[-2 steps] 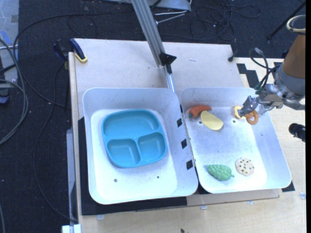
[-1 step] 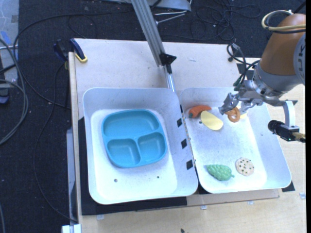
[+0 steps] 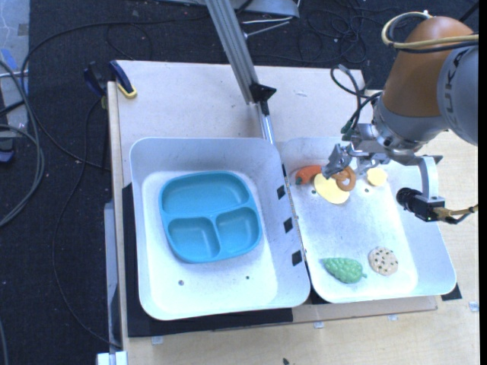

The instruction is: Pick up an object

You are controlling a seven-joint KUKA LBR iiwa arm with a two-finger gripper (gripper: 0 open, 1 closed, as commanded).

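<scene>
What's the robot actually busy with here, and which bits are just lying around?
Part of the job:
- pincer, low in the right bin
- pretzel, yellow piece and orange piece beside it

Just lying about:
- cookie
- green leaf
- small yellow piece
- blue divided tray in the left bin

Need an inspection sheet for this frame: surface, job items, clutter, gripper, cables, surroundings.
Surface: bench with left bin and right bin.
Job's things: right bin holds cookie, green leaf, yellow piece, orange piece, pretzel, small yellow piece. Blue tray in left bin.
Clutter: clamp at the bench's far left corner.
Gripper: gripper low over the pretzel; grasp unclear.
Cables: black cables on the floor.
Surroundings: dark floor, metal pole.
</scene>
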